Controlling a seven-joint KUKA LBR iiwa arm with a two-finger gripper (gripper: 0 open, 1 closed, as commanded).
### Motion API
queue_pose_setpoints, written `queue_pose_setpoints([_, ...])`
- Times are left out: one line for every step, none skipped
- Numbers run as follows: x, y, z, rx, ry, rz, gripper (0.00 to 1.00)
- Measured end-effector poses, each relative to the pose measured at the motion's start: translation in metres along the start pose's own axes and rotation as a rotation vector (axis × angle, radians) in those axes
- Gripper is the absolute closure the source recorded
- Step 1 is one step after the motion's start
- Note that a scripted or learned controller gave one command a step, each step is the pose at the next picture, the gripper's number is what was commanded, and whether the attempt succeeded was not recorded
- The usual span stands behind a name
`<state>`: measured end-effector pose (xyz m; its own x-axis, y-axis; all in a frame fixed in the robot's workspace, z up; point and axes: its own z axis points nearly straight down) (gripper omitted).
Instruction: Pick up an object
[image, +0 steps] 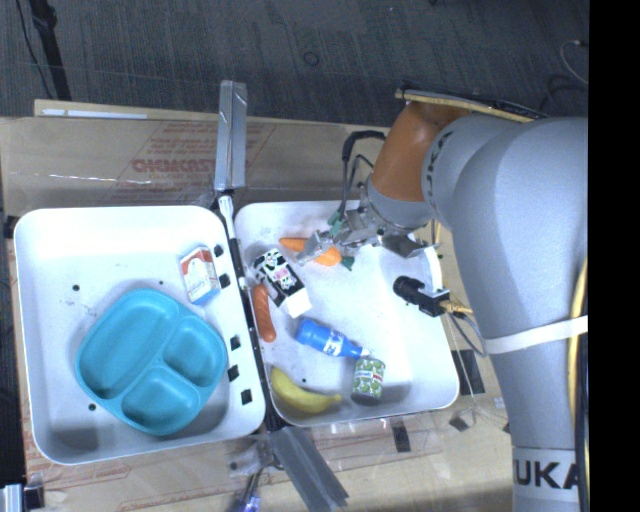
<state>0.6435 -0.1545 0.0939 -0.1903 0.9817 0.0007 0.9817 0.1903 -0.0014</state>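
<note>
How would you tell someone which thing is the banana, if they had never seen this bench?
Start at the right white bin, the one nearest the grey arm, and go to its front edge. The banana lies there by the front left corner, just left of a small patterned can and below a blue bottle. It is the only yellow, curved thing in either bin.

Both bins (60, 300) are white. The divided plate (150, 362) is light blue, and the small carton (200, 273) beside it is red and white. The carton (279, 279) in the other bin has black-and-white cow patches. The sausage (263, 312) is orange-red, the bottle (327, 339) blue, the banana (300, 396) yellow, the can (368, 378) green-patterned, and the carrot (327, 257) orange. The arm (510, 230) is grey with an orange band.
</note>
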Motion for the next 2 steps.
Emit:
queue_pose_setpoints([0.002,-0.001,-0.008,0.009,0.003,-0.007,1.00])
queue_pose_setpoints([0.055,-0.008,-0.095,-0.001,-0.001,-0.114,1.00])
